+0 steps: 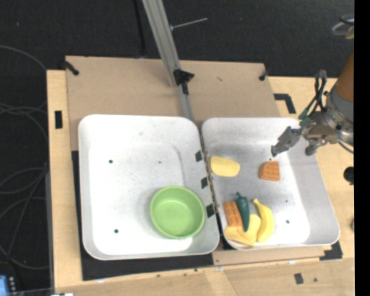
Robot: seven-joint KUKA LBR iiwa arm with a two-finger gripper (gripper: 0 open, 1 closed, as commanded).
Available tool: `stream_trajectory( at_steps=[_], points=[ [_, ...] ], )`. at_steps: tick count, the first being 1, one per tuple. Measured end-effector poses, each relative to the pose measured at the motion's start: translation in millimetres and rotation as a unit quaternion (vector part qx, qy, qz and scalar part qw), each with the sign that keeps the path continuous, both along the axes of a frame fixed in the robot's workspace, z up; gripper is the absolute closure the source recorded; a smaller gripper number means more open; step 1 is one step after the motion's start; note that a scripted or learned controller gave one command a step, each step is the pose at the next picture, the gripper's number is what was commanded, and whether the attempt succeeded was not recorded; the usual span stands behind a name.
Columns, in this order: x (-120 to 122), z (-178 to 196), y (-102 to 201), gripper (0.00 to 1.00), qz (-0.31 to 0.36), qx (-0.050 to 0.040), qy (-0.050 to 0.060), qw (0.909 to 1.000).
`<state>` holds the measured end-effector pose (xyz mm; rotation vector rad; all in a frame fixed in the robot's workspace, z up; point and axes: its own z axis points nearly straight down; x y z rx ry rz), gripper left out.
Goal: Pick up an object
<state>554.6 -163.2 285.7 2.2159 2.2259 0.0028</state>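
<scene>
**Arm poised over the right bin, nothing in its grasp**

A tan bench (pixel 142 85) sits on dark flooring, with loose cables trailing at the left and a slanted metal pole (pixel 163 32) rising from the bench's far side. Two shallow white bins lie side by side on it. The left bin (pixel 111 140) contains a round lime-green bowl (pixel 177 211), upright, near its front right corner.

The right bin (pixel 246 134) holds the candidates for picking. A pale yellow, rounded lump (pixel 224 166) lies close to the bin's left wall. To its right, well apart, sits a small orange wedge-like piece (pixel 270 171) with a textured, flat face. At the front of the bin a cluster is packed together: an orange ridged block (pixel 232 213), a dark green pepper-shaped item (pixel 243 207) lying across it, and a yellow banana (pixel 265 221) curving alongside, all touching or overlapping one another.

The gripper (pixel 282 144) reaches in from the right, above the far right part of the right bin, just beyond the orange wedge. One grey finger (pixel 286 140) slants down toward the bin floor. Nothing is seen between the fingers; how wide they stand cannot be told.
</scene>
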Motion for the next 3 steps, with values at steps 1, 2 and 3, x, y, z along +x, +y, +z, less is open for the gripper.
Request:
stream_trajectory(
  at_steps=[1,2,3],
  points=[
    [0,0,0,0.00,0.000,0.0001,0.000,1.0000],
    [-6,-45,-6,0.00,-0.003,-0.0016,0.002,1.0000],
    [-6,-88,-12,0.00,-0.003,-0.0015,0.003,1.0000]
  ],
)
